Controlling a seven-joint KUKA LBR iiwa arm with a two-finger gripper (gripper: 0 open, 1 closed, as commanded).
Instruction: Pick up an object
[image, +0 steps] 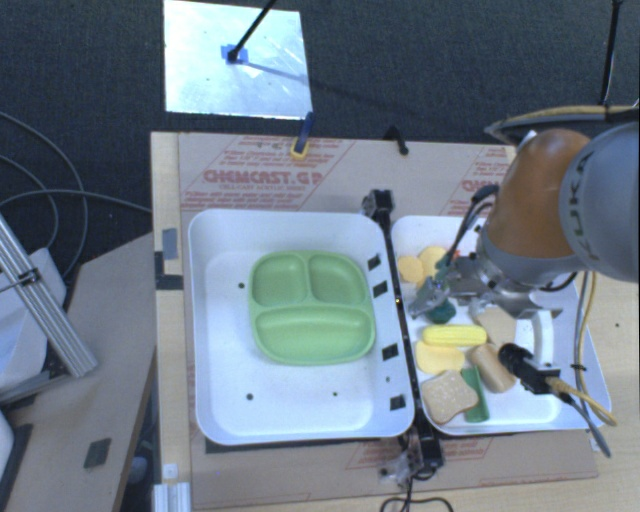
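The right bin (560, 418) holds several toy food pieces: a yellow banana-like piece (456, 336), a pale yellow slice (437, 358), a bread slice (449, 395), a tan roll (492, 367), a green piece (477, 407) and round yellow pieces (412, 268) near the divider. My gripper (437, 297) hangs low over the bin's left-middle, just above the banana-like piece and below the round yellow pieces. The arm's orange band (535, 200) covers the back of the bin.
The left bin (215, 300) bears a green three-compartment tray (308, 306). A black clip strip (392, 300) runs between the bins. Cables lie along the right bin's edge (580, 390). A metal plate (237, 58) lies behind the bench.
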